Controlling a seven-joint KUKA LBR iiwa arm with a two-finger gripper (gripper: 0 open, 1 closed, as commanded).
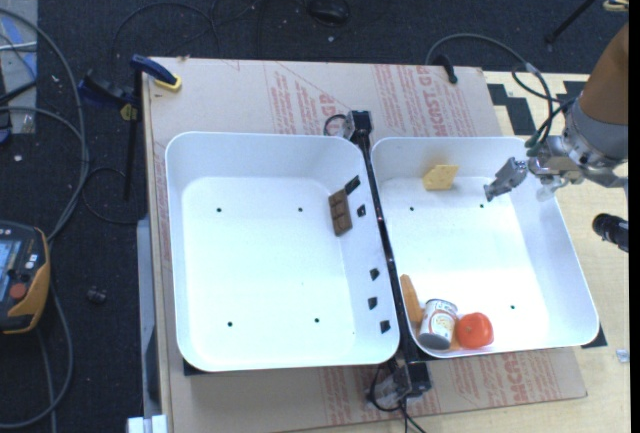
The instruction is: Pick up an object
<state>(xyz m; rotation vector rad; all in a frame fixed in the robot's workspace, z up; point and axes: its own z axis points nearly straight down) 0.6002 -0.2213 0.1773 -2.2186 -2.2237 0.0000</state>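
My gripper (518,179) hangs over the right bin (560,251) near its far right edge, with the grey and orange arm (605,111) behind it. A yellow wedge (440,178) lies just to the gripper's left, apart from it. In the bin's near corner sit an orange carrot (411,299), a small can (437,321) and a red tomato (475,329), close together. A brown chocolate bar (341,213) leans on the right wall of the left bin (200,221). Nothing shows in the gripper.
Both bins rest on a cardboard sheet (260,91). Black clips (361,126) hold the divide between the bins. A yellow and blue clamp (155,73) sits at the cardboard's far left corner. Cables run across the dark floor behind.
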